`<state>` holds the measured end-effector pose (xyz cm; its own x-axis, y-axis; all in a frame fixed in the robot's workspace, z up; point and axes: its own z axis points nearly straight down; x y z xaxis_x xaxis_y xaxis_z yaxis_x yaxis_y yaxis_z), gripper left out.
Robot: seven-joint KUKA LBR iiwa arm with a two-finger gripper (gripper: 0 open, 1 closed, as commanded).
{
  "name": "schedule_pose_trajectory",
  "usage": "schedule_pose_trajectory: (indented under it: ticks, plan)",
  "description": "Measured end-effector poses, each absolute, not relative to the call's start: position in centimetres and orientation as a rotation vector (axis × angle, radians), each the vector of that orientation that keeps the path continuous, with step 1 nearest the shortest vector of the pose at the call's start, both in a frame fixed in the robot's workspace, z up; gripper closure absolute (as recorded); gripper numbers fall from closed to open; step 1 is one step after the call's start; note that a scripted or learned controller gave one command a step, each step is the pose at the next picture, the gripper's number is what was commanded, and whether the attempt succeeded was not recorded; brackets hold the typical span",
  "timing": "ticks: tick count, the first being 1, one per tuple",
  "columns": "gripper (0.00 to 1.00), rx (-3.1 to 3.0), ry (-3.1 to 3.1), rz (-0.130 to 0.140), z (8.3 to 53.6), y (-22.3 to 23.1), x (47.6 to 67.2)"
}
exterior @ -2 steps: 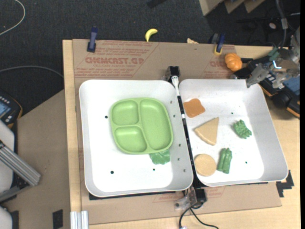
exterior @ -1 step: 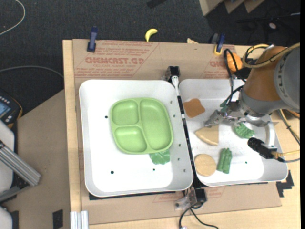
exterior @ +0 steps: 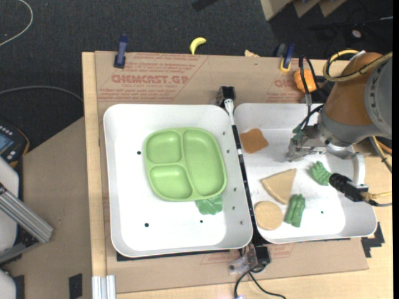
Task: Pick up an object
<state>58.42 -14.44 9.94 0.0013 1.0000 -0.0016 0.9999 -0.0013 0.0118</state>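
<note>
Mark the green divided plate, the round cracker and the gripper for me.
green divided plate (exterior: 185,164): camera view, on the ridge where its compartments meet.
round cracker (exterior: 269,215): camera view, middle of its top face.
gripper (exterior: 299,148): camera view, at its tips above the right bin.

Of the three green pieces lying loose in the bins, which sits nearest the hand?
The green piece in the right bin, just below the hand; the others lie lower or in the left bin.

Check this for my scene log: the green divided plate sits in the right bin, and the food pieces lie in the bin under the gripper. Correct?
Not quite. The camera view shows the green divided plate in the left bin, not the right bin. The rest stands: the food pieces lie in the right bin, under the gripper.
</note>
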Motion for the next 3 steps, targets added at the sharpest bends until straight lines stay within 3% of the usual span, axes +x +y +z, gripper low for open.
schedule_pose_trajectory:
  ticks: [1, 2, 3]
  plan:
    - [1.0, 2.22, 2.212, 0.0, 8.5, -22.5, 62.2]
    - [1.0, 2.215, 2.231, 0.004, 11.6, -14.9, 62.1]
    - [1.0, 2.202, 2.239, 0.018, 19.0, 0.3, 60.9]
